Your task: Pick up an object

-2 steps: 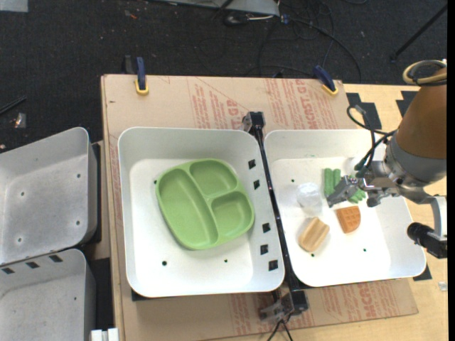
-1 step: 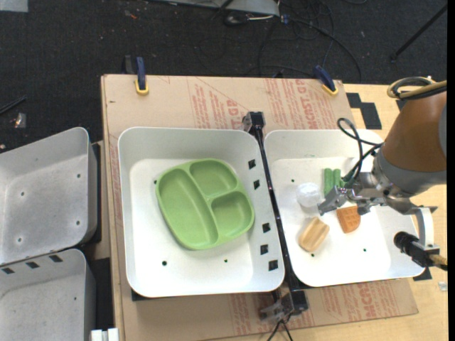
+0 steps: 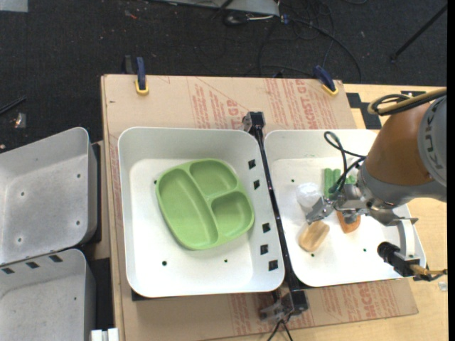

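Several small objects lie in the right bin, the tan piece just below the gripper, whose opening I cannot tell, so it should descend straight over it.

My count across the bench

Two white bins: left bin and right bin. In the left one, a single green plate with three compartments. In the right one I make out four small things: one tan piece, one white lump, one green item and one orange item. Two clamps, left clamp and right clamp, sit on the board's far edge.
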Motion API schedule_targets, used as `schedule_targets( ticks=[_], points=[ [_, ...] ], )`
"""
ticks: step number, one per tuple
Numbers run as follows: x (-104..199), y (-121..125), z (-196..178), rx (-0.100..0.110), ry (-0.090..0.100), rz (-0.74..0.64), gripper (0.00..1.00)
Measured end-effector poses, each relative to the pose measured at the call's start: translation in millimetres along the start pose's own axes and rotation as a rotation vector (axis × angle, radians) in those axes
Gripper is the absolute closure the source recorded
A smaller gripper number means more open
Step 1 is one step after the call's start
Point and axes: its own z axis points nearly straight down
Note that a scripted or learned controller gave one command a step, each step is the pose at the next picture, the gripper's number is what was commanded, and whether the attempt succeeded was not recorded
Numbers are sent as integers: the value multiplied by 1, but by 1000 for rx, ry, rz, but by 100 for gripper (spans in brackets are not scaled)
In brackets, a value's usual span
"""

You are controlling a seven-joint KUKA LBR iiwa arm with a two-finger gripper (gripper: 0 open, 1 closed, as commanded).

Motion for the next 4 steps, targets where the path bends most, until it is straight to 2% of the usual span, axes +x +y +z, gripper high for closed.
schedule_targets(
  ticks=[1,2,3,4],
  points=[
    [-1,1,-13,-5,-2,1,100],
    [-10,3,-71,-11,-4,-2,100],
    [-4,12,-126,-12,-4,-5,100],
    [-4,13,-139,-8,-3,-4,100]
  ],
)
